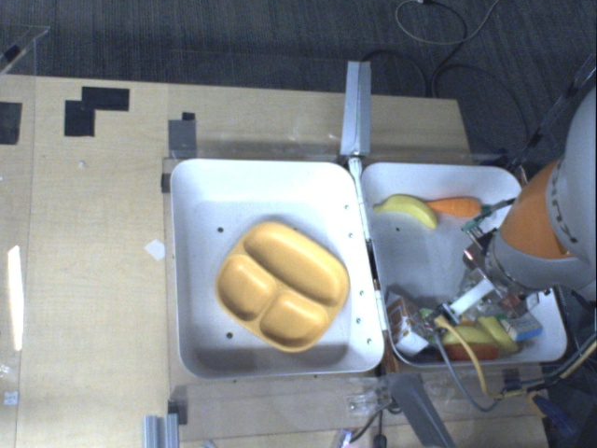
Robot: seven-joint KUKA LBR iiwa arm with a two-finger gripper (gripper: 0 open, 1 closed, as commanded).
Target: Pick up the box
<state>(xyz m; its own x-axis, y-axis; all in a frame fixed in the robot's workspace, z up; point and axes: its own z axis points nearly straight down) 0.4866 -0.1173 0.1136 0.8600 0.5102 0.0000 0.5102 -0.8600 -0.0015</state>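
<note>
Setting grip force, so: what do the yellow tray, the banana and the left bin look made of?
Tray: likely moulded plastic, smooth, semi-gloss; soft highlights on its rounded lobes.
Banana: probably a plastic toy; flat uniform yellow, no spots.
Left bin: white, matte, plastic or painted metal; the view cannot settle which.
</note>
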